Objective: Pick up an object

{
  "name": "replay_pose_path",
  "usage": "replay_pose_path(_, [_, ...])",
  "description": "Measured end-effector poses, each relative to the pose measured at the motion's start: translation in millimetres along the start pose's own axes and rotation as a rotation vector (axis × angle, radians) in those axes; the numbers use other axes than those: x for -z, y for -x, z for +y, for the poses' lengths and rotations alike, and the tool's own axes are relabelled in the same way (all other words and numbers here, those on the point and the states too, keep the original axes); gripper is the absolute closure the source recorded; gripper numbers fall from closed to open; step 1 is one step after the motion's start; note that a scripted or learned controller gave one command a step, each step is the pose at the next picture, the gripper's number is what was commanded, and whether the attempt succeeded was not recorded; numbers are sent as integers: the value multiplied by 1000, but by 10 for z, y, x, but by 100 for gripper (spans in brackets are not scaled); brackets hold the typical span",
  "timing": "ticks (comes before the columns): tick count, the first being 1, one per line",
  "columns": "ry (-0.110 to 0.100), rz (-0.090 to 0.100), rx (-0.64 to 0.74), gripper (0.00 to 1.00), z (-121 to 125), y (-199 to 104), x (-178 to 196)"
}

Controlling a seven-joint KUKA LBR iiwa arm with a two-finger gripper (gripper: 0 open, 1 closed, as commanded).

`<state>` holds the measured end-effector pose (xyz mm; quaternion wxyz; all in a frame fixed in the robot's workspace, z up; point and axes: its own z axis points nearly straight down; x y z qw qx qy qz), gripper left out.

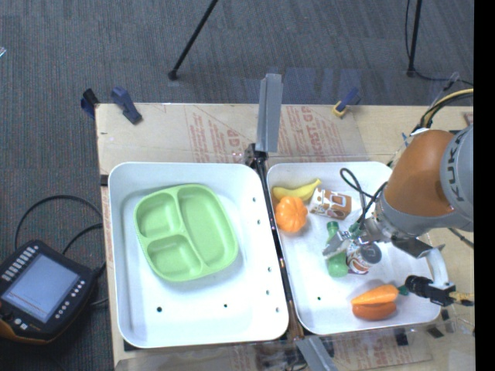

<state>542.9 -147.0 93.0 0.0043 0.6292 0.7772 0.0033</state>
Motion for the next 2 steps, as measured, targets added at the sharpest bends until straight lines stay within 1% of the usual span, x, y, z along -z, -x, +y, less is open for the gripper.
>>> replay_pose_path(1, [0,2,-9,100,-8,24,95])
replay_pose_path(2, [-14,3,-142,100,408,-497,1165])
